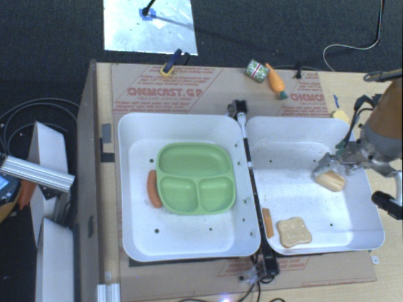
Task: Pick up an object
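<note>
Cardboard-topped table (189,87) on dark carpet, two white bins. Pale tan bread roll (330,181) sits at right of the right bin (302,137), touching the gripper (332,167); can't tell its opening.

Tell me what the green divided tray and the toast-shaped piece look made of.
Green tray: likely moulded plastic, with an even matte colour and smooth rounded compartment edges. Toast piece: probably toy food in plastic or foam, tan with a speckled dull face; the view is too coarse to say which.
</note>
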